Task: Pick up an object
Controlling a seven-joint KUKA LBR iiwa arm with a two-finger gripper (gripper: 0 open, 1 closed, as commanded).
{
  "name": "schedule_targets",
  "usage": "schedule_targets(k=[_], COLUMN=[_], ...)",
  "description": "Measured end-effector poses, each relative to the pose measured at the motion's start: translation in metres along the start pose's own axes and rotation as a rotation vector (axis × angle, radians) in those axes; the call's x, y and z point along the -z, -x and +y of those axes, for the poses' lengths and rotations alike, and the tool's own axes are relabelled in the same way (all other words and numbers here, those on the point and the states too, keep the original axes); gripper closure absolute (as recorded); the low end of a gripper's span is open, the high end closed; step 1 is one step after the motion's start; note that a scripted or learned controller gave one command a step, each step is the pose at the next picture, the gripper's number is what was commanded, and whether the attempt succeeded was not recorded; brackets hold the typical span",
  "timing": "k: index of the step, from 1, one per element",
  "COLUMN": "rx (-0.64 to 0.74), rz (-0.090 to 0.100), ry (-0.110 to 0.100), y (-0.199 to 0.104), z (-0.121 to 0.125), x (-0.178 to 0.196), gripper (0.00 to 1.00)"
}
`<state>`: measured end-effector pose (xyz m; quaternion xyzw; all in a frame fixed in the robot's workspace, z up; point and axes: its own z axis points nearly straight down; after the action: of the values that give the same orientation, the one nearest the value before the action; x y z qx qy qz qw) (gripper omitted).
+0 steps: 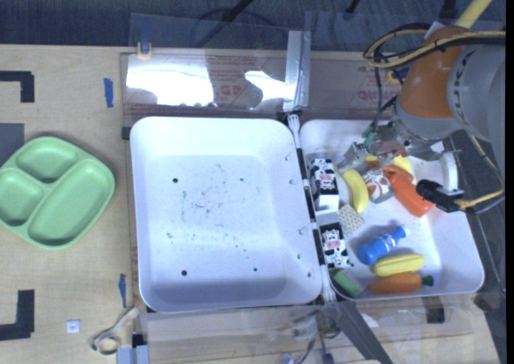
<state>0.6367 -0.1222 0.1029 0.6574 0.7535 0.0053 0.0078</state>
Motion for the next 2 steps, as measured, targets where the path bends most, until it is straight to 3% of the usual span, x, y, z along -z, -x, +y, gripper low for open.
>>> schedule_targets(k=[1,2], rx=[0.146,0.145], rz=[0.006,0.004], ry=[-0.016,-0.005], y=[-0.015,-0.014], z=[-0.064,-0.061], x=[-0.002,0.011], gripper=[0.00,1.00])
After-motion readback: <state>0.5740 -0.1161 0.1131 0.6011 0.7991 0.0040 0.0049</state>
